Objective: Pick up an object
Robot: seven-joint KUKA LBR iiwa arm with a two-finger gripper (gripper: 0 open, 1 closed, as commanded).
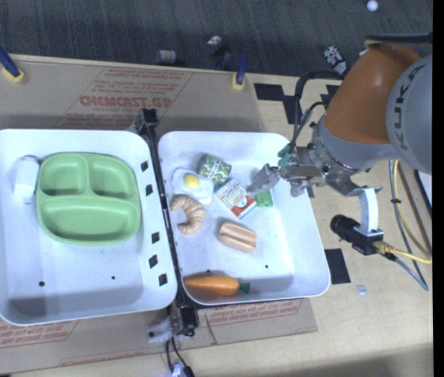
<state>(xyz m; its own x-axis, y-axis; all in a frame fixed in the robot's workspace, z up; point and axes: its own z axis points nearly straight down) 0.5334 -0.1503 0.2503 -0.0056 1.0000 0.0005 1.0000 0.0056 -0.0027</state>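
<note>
The right bin holds several toy foods. A fried egg and a green can lie at its back. A white and red carton sits mid-bin, with a small green piece at its right end. In front of them are a croissant and a hot dog, and a carrot rests against the front wall. My gripper reaches in from the right and hangs low over the carton's right end and the green piece.
The left bin holds a green divided plate and a small white object at its far left. A black divider runs between the bins. The arm's orange band and cables hang over the bench to the right.
</note>
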